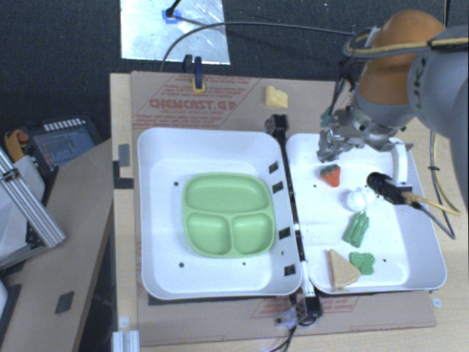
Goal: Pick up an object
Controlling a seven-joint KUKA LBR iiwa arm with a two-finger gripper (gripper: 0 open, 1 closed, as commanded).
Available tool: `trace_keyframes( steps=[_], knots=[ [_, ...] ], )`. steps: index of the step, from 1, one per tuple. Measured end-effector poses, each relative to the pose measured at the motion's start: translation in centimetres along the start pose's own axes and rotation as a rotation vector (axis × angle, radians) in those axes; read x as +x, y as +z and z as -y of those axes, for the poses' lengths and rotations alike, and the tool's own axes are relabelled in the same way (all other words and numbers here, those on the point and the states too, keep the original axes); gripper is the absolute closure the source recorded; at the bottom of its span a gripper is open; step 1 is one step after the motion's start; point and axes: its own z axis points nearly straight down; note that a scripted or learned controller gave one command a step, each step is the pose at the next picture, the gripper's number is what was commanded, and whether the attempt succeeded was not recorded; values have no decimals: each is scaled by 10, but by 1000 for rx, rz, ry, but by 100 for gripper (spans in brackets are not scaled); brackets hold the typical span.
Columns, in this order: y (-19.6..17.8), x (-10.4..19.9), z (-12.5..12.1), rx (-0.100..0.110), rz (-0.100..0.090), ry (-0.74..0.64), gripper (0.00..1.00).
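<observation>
Your gripper (327,149) hangs over the right bin (421,266), jaw state indeterminate. A red-and-green toy (331,174) lies just beside it at 6 o'clock; the left bin (157,196) carries a green tray (223,214).

One camera above, slanting down over both bins (220,141)

- Flat brown cardboard sheet (220,97) under the two white bins: red print along its far edge, reads roughly "CHEMCAST GP"; the last letters are unclear.
- More red print on the same sheet's near edge, too small and partly hidden to read.
- Dark box-shaped device (62,147) at left: pale strip with marks on top, illegible.
</observation>
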Motion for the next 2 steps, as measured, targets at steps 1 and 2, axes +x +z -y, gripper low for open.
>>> trace_keyframes(
  steps=[1,2],
  knots=[
    [-6,48,-14,-2,0,-1,100],
    [-18,103,-19,-2,0,0,100]
  ],
)
